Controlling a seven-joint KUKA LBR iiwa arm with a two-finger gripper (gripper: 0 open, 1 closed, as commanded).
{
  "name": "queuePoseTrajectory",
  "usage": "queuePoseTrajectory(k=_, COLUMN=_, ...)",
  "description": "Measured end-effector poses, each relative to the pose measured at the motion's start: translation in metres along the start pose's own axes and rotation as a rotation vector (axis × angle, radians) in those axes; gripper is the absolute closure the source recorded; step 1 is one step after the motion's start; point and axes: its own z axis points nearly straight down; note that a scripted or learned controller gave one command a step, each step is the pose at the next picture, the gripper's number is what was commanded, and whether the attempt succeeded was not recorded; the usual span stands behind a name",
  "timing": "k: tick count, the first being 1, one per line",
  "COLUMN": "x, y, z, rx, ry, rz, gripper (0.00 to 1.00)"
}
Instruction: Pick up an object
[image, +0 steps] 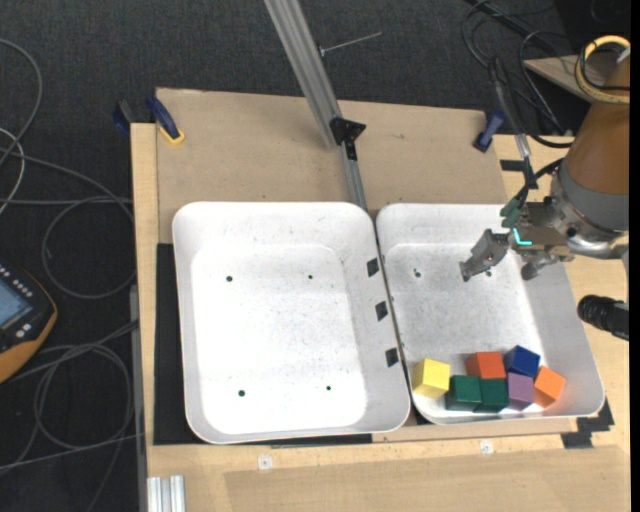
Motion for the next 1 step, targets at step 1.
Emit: queuePoseTrajectory(k=1, x=0.0049, y=-0.0047, z=0.0442, rx=0.006, ry=0.001, rz=0.001, gripper=0.00)
